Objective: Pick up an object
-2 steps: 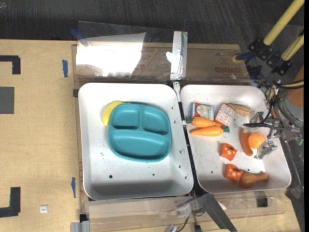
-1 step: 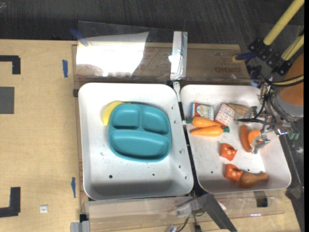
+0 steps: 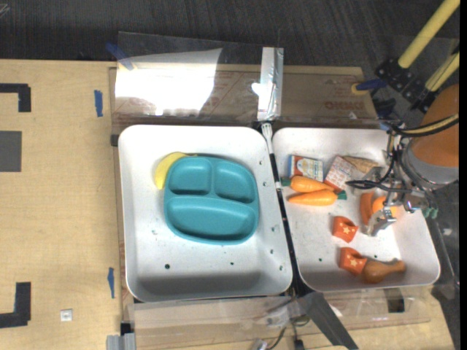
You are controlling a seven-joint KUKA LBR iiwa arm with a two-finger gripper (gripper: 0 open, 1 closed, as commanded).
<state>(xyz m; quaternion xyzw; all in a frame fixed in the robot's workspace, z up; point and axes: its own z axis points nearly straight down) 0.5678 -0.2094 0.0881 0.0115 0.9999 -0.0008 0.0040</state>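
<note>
In the right bin (image 3: 427, 268) lie several small toy foods. Two orange carrots (image 3: 312, 192) lie side by side just beside the divider between the two bins. Near the carrots, toward the far wall, are a small printed box (image 3: 306, 168) and a brownish packet (image 3: 343, 170). Closer to the front wall lie a red piece (image 3: 344, 229), a second red-orange piece (image 3: 352, 260), and a brown piece (image 3: 381, 270) touching that one.

The gripper (image 3: 381, 221) hangs over the right bin, on the far side of the carrots from the divider, just beside an orange piece (image 3: 365, 208). Whether it is closed or released, I cannot tell, and nothing can be seen held in it.

In the left bin (image 3: 139, 261) a teal divided plate (image 3: 212, 197) rests on the floor. A yellow object (image 3: 164, 168) shows from under its far left edge.
</note>
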